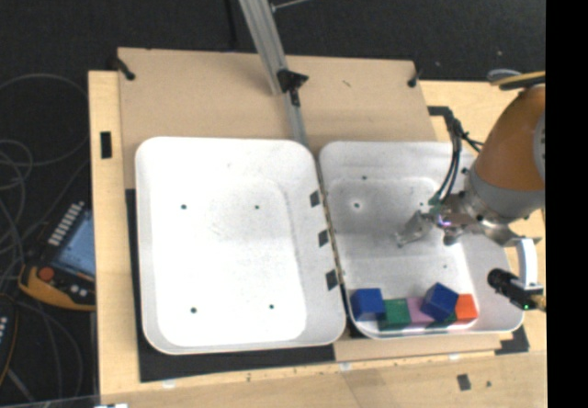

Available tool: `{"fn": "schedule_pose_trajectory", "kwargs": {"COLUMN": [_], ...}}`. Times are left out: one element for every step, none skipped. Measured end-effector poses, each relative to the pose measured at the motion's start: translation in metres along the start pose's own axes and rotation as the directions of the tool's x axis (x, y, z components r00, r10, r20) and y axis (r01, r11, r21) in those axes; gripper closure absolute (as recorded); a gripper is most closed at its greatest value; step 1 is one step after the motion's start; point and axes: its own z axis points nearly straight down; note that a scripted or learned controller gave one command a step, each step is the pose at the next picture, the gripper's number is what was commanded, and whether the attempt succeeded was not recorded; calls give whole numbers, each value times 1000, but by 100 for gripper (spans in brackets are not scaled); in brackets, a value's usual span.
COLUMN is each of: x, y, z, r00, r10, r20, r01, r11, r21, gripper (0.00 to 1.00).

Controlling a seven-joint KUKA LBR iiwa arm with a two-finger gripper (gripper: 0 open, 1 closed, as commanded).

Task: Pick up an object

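The gripper point(424, 224) hovered over the middle of the right bin point(386, 167); whether it stood wide or narrow could not be told. Blue block point(367, 301), green block point(396, 312), second blue block point(441, 300) and orange block point(466, 307) crowded the near edge, leaving the far floor open

You see two bins side by side: the left bin point(230, 241) and the right bin point(386, 176). The blocks point(413, 305) lie along the right bin's lower edge, and the gripper point(418, 230) hangs above them at mid-bin.

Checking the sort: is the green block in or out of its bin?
In. The green block lies inside the right bin, against its near wall.
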Motion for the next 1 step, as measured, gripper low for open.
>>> {"fn": "schedule_pose_trajectory", "kwargs": {"x": [26], "y": [-46], "z": [-106], "r00": [1000], "r10": [-7], "r20": [-1], "r01": [6], "r11": [1000], "r21": [-13], "gripper": [0]}}
